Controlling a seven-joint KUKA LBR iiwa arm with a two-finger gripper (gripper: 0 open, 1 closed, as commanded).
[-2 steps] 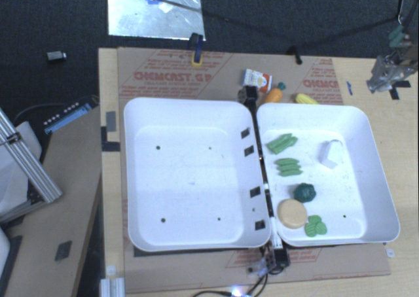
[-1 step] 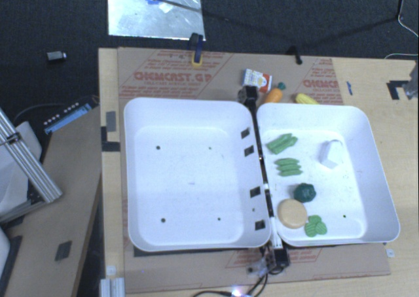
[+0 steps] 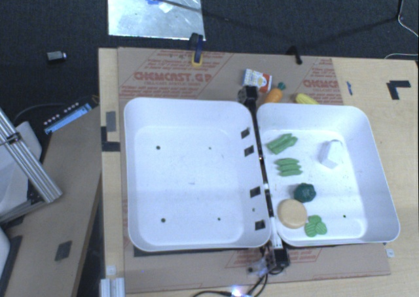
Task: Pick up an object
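Observation:
The right bin (image 3: 373,158) holds several small objects. A green pea pod (image 3: 281,142) lies near its left wall, with a second green pod (image 3: 288,167) just below it. A white block (image 3: 330,152) rests toward the right. Lower down sit a dark green broccoli piece (image 3: 304,192), a round tan bun (image 3: 292,213) and a bright green leaf (image 3: 316,226).
The left bin (image 3: 190,178) sits beside the right one, joined by black clips along the shared wall. Beyond the bins on the cardboard lie an orange carrot (image 3: 273,95), a yellow piece (image 3: 305,99) and a small white and red item (image 3: 255,79). A clamp (image 3: 196,49) stands at the cardboard's far edge.

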